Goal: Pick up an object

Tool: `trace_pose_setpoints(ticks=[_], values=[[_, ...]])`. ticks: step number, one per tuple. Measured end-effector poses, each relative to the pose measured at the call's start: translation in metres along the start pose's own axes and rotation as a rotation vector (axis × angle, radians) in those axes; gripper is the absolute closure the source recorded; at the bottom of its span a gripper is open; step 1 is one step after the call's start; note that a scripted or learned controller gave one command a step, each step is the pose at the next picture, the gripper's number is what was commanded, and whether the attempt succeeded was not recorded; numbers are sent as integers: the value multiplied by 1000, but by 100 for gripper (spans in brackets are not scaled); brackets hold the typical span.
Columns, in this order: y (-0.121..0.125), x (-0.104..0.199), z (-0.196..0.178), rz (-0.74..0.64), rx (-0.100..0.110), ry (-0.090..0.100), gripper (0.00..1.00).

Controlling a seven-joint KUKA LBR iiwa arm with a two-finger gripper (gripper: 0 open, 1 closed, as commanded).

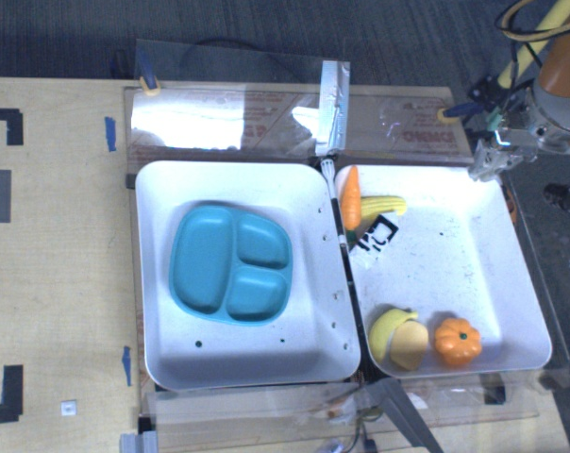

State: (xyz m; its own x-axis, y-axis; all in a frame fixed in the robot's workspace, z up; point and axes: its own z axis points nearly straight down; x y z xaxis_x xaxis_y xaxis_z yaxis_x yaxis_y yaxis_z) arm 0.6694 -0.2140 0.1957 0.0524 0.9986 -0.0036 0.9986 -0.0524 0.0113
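right bin: holds all the graspable items.
end effector: at the bin's far right corner; opening can't tell, nothing seen held.
carrot: far left of bin, well left of the end effector, long axis running far-to-near; corn touching it.
pumpkin: near edge.
writing: reddish print behind the bins, unreadable.
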Motion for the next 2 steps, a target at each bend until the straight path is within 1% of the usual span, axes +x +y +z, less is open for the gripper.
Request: trace_pose_setpoints(ticks=[1,2], values=[[-18,101,-9,189,12,5,100],[-4,24,-1,-36,8,0,100]])
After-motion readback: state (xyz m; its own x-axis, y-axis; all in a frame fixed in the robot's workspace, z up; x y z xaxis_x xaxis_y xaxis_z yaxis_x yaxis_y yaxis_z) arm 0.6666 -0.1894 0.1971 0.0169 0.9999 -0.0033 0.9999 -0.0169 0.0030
